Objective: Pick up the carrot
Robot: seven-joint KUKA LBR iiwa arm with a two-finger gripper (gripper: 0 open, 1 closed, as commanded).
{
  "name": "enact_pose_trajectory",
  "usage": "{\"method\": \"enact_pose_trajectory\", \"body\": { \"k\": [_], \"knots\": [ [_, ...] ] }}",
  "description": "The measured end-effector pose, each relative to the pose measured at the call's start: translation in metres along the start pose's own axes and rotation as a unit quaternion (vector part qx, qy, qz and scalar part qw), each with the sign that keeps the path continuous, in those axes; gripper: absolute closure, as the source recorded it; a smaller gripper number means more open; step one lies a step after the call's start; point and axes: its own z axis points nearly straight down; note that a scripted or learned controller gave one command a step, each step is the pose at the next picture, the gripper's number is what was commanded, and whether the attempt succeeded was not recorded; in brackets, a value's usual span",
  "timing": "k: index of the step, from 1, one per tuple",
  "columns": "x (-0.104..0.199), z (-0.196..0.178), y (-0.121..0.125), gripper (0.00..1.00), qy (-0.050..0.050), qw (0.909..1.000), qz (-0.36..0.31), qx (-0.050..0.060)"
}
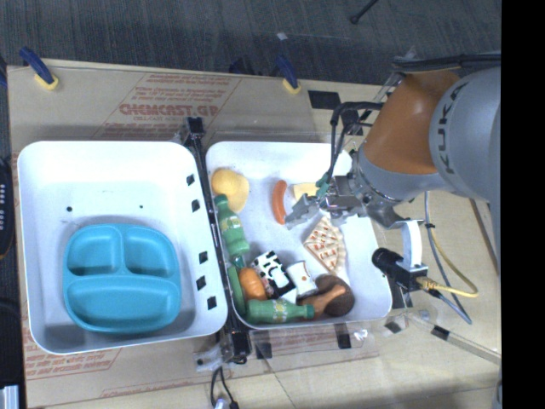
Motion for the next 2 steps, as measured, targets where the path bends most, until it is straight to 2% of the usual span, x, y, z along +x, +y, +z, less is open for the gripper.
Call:
{"method": "enact_pose_trajectory", "body": {
  "k": [1, 2],
  "knots": [
    [0.039, 0.116, -0.012, 0.00, -0.001, 0.9999, -0.016, 0.000],
    [0.054, 0.022, 0.014, 0.00, -0.002, 0.9985, -0.055, -0.005]
  ]
}}
